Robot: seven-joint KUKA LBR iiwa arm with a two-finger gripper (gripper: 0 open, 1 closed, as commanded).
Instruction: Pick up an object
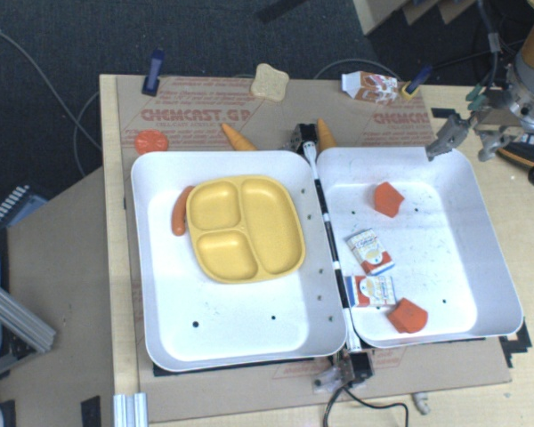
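Note:
The right bin (481, 238) holds an orange block (388, 199) near its back, two small printed cartons (370, 250) (372, 290) near its left side, and a second orange block (408, 316) at the front. My gripper (467, 143) hangs over the bin's back right corner, above the rim. It is open, with its two fingers (443, 140) spread apart and nothing between them. It is well clear of the nearest orange block, which lies to its lower left.
The left bin (160, 310) holds a yellow divided plate (245, 228) with a sausage (179, 212) beside it. Behind the bins lie a bread slice (270, 81), a carrot (238, 137), an orange disc (151, 140), a blue clip (152, 71) and a small carton (371, 85).

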